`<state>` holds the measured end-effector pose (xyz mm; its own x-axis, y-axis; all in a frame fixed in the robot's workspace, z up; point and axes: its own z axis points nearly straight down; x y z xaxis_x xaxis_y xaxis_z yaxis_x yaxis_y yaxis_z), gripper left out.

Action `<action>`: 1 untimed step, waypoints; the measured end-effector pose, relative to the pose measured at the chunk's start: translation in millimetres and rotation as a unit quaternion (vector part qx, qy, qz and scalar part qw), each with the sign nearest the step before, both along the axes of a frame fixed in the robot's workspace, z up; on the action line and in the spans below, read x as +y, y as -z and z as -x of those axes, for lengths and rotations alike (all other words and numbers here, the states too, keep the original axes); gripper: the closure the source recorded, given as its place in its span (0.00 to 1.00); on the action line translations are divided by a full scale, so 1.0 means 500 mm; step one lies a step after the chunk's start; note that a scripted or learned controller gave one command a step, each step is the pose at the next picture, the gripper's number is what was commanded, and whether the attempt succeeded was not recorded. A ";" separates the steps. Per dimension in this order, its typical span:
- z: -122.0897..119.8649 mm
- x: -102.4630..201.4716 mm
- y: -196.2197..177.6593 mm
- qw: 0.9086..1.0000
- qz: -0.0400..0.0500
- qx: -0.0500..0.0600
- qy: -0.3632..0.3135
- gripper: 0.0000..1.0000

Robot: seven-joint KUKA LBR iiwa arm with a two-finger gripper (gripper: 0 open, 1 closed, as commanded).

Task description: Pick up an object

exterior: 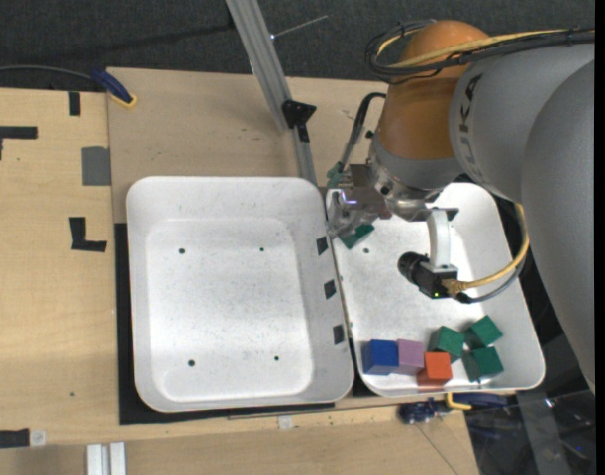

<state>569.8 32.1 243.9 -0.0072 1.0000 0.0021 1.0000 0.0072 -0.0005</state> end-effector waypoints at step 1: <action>-0.025 0.118 -0.006 1.000 0.000 0.000 0.000 1.00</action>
